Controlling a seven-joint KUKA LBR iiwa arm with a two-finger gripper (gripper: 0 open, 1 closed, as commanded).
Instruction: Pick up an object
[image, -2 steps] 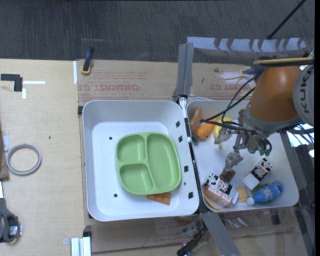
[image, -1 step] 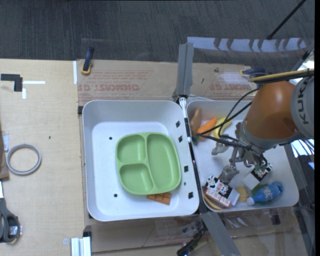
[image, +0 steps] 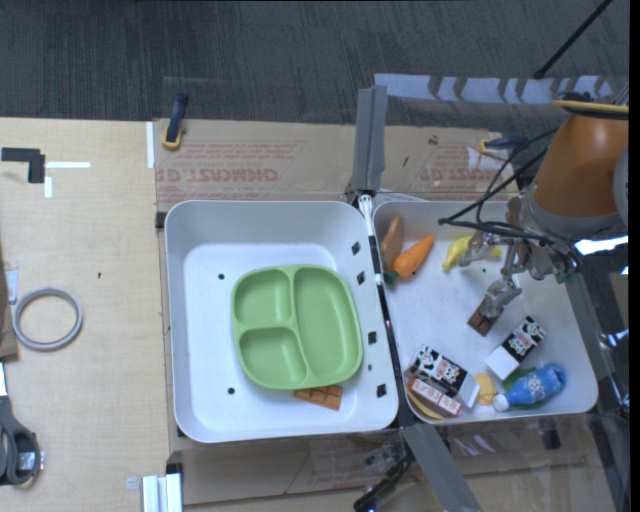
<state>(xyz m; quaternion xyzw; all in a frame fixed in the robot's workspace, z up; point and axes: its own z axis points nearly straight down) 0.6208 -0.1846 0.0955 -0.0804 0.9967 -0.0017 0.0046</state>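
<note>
The right bin (image: 560, 300) holds several small items. A carrot (image: 412, 256) and a brown oval piece (image: 391, 235) lie at its far left, with a banana (image: 457, 250) beside them. My gripper (image: 499, 296) hangs over the bin's middle, directly above a small brown block (image: 483, 321) that lies at its tip. Whether the block is touched is unclear. A cow-patterned carton (image: 523, 338), a white block (image: 500, 361) and a blue soft toy (image: 531, 385) lie near the front right. Another cow-patterned carton (image: 439, 373) rests at the front left.
The left bin (image: 190, 300) holds a green divided plate (image: 297, 325) and an orange waffle piece (image: 320, 397) at the plate's front edge. A grey divider post (image: 367, 140) stands between the bins at the back. A tape roll (image: 45, 318) and scissors (image: 15, 455) lie on the wooden bench at left.
</note>
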